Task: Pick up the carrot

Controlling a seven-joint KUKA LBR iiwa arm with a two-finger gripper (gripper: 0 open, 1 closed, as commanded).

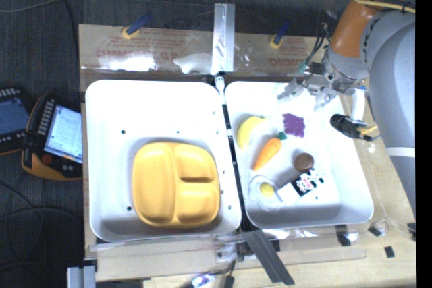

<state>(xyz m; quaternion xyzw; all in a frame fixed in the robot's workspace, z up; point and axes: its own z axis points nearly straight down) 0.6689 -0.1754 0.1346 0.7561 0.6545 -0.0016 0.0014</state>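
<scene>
Hovering over the right bin's (pixel 351 175) far edge, my jaws (pixel 308 92) spread wide, gripping nothing. Below lie one tapered orange carrot (pixel 267 152), one yellow banana (pixel 248 129), one purple lump (pixel 293 123); the left bin (pixel 108 145) holds one divided yellow tray (pixel 177 183).

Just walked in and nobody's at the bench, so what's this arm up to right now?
The gripper is over the back edge of the right bin, with nothing between its fingers. The carrot lies untouched in that bin, beside a banana, a purple piece and a brown piece. A yellow divided tray sits in the left bin.
</scene>
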